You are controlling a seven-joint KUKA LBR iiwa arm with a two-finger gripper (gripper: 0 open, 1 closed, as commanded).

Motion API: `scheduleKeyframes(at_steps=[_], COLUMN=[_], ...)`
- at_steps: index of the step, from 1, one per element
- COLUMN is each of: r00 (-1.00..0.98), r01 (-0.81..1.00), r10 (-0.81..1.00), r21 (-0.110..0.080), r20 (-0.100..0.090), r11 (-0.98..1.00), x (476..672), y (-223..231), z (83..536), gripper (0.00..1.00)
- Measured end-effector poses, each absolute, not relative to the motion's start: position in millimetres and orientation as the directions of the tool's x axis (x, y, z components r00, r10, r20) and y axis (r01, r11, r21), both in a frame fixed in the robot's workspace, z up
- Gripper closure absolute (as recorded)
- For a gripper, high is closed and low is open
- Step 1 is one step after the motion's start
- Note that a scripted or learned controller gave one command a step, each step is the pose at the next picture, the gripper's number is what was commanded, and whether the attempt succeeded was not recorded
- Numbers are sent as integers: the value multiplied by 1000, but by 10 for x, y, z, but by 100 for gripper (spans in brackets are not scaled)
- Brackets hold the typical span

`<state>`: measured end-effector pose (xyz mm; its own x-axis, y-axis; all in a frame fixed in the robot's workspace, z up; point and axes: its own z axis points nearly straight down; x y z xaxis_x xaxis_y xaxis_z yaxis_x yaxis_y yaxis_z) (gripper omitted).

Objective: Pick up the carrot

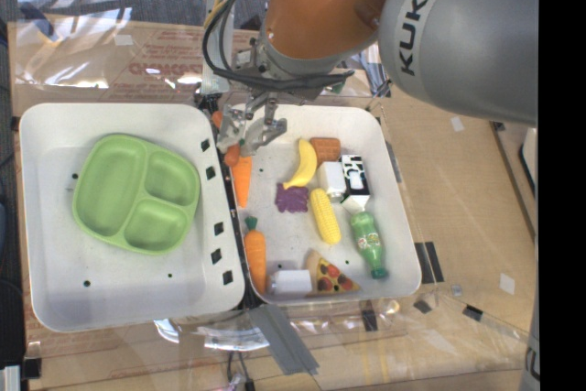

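The gripper (245, 131) hangs over the right bin's (389, 168) top left corner, fingers (231, 135) pointing down just above a carrot (241, 177); whether they are spread or clenched I cannot tell, and nothing shows between them. That carrot lies along the bin's left wall, green top toward the fingers. A second carrot (255, 257) lies further down the same wall, near the bottom left corner, beside a white block (291, 281) and a pizza slice (331, 275). Mid-bin sit a banana (305, 164), purple grapes (292, 197) and corn (325, 215); a green bottle (367, 241) lies toward the right wall. In the left bin (46, 279) sits a green plate (137, 192).
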<state>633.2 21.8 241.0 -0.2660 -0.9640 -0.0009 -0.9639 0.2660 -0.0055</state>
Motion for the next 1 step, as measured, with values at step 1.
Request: scheduleKeyframes(at_steps=[1], r00=[-232], r01=[-973], r10=[-973], r21=[5], r20=[-1], r11=[232], x=[5534], y=[599], z=[1901], gripper=[100])
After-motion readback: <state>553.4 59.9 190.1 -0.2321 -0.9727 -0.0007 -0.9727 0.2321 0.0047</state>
